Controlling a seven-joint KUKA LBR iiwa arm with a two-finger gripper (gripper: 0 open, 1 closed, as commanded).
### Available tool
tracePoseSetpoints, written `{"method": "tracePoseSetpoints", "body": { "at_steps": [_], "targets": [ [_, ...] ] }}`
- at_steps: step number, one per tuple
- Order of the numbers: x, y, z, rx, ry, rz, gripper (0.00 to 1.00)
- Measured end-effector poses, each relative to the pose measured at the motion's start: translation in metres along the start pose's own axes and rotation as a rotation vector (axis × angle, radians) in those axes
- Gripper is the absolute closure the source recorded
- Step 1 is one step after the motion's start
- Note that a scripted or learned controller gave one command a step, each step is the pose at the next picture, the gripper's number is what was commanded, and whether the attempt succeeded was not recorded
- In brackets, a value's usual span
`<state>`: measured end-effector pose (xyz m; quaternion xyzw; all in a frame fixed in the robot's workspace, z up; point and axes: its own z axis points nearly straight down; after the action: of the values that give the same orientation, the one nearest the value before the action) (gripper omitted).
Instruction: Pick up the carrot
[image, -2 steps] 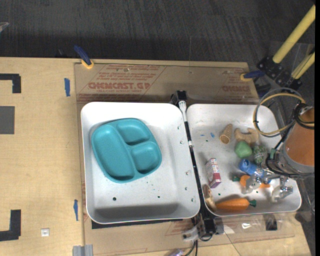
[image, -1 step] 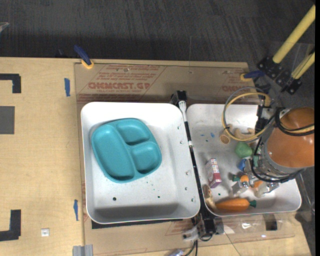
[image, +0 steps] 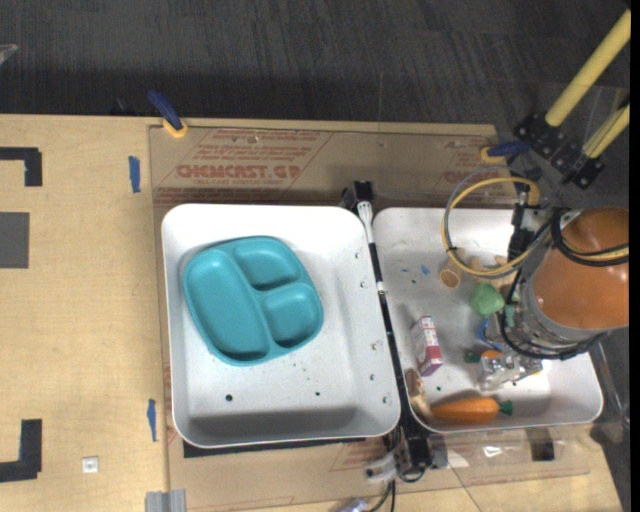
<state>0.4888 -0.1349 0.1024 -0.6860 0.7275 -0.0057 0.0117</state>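
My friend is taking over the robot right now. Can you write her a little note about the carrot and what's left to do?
Gripper: low in the right bin, just above the carrot, open or shut not clear.
Carrot: lying flat by the right bin's near wall, not lifted.
Also there: small carton, green piece. Teal tray sits in the left bin.
Done: arm is over the carrot.
Left: grab it and lift.

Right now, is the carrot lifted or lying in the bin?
Lying in the bin. The carrot rests flat on the right bin's floor near its front wall, with the gripper just above it and nothing clamped around the carrot.
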Motion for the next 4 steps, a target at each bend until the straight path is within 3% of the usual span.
{"method": "tracePoseSetpoints", "body": {
  "at_steps": [1, 2, 3, 4],
  "targets": [
    [-0.003, -0.002, -0.010, 0.005, -0.005, -0.001, 1.00],
    [0.067, -0.053, -0.150, -0.010, 0.011, 0.136, 1.00],
    [0.065, -0.052, -0.146, -0.018, 0.006, 0.133, 0.00],
    [0.074, -0.031, -0.012, -0.014, 0.007, 0.150, 0.00]
  ]
}}
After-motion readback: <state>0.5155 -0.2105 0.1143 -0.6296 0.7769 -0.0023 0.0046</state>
